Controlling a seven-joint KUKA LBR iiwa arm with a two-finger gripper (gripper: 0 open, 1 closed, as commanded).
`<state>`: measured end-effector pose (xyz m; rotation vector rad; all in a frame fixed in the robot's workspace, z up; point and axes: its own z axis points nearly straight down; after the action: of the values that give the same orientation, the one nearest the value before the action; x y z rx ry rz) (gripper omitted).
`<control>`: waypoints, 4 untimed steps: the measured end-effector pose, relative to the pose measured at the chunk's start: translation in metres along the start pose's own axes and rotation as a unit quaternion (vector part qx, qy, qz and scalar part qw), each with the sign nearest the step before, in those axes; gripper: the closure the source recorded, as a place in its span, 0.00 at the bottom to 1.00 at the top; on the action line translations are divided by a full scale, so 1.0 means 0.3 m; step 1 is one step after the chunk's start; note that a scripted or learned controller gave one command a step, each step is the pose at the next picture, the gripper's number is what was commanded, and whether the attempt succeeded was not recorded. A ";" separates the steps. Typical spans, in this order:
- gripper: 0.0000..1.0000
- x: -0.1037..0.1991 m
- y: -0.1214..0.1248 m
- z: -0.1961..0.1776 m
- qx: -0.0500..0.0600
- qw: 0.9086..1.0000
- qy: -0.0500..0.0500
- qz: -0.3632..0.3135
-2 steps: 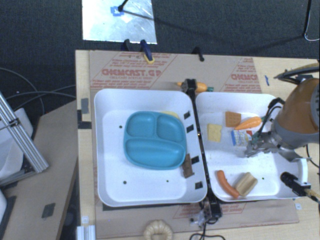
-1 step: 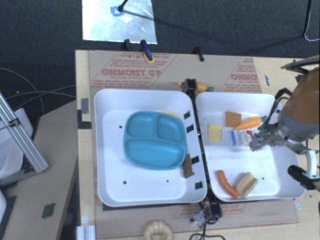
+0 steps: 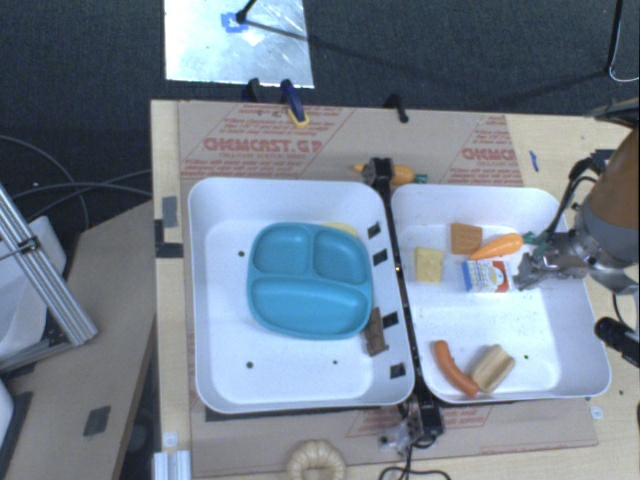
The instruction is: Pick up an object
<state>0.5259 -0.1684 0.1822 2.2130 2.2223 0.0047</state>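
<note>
In the right bin (image 3: 560,363) lie a small white carton (image 3: 485,275), an orange carrot (image 3: 497,247), a brown cracker-like square (image 3: 465,237), a pale yellow cheese piece (image 3: 428,264), a red-orange sausage (image 3: 453,366) and a tan bread chunk (image 3: 492,367). My gripper (image 3: 532,266) reaches in from the right, low over the bin, with its tips right beside the carton's right end and just below the carrot's tip. Nothing shows between its fingers.
The left bin (image 3: 215,268) holds a blue divided plate (image 3: 308,279), a yellow item peeking out behind it and a brown piece (image 3: 375,333) by the divider. A yellow object (image 3: 400,175) sits behind the bins. A metal frame (image 3: 40,278) stands at left.
</note>
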 end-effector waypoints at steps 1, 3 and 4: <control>1.00 -0.001 0.007 -0.151 0.000 1.000 0.000 0.000; 1.00 0.374 -0.002 -0.196 0.002 1.000 0.002 -0.003; 1.00 0.545 0.010 -0.205 0.002 1.000 0.002 -0.003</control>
<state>0.5279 -0.0048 0.2434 2.2097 2.2340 0.0041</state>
